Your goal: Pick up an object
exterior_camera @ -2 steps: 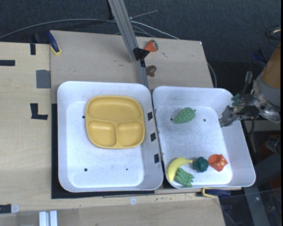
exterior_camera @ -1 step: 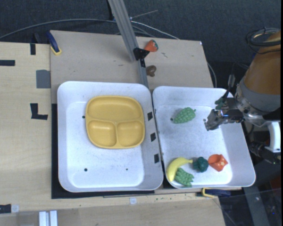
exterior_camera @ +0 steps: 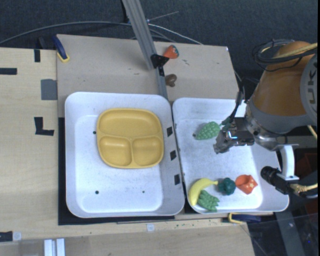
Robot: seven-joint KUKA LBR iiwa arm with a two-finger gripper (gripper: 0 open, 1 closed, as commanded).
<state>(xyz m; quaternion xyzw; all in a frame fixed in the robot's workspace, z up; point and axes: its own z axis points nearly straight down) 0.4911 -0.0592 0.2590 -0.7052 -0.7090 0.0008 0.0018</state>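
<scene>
My gripper (exterior_camera: 222,144) hangs over the middle of the right bin (exterior_camera: 197,159), just right of and below a green bunch of grapes (exterior_camera: 207,130). Nothing shows between its fingers, and its dark fingers blur together from above. Along the bin's front edge lie a yellow banana (exterior_camera: 198,187), a second green bunch (exterior_camera: 208,200), a dark teal piece (exterior_camera: 226,186) and a red-orange pepper (exterior_camera: 246,183).
The left bin (exterior_camera: 80,191) bears a yellow three-part divided plate (exterior_camera: 130,137). A grey pole (exterior_camera: 141,25) with a clamp rises behind the bins. The arm's orange-banded body (exterior_camera: 282,89) looms over the right bin's right side.
</scene>
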